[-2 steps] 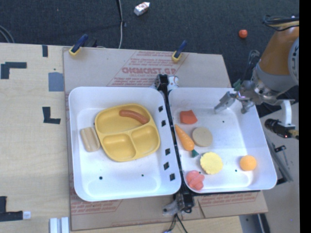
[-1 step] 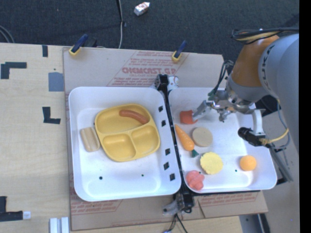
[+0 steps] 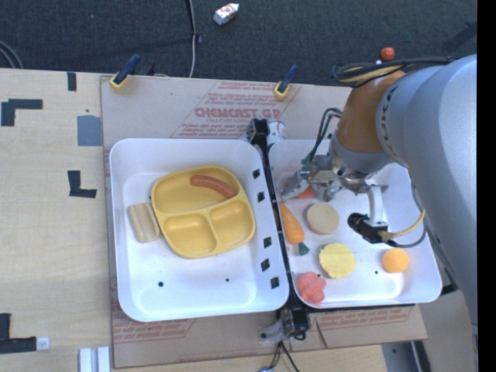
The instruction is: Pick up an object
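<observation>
My gripper is low in the right bin, near that bin's upper left, under the grey arm with its orange band. Just below it lies an orange carrot along the bin's left wall. A beige round disc sits right of the carrot, close under the gripper. A small reddish bit shows at the gripper's tip, too small to identify. Lower in the bin rest a yellow round piece, a pink-red lumpy item and an orange ball.
The left bin holds a yellow divided plate with a sausage in its top compartment, and a tan bread piece beside it. A black cable and connector hang off the wrist over the right bin.
</observation>
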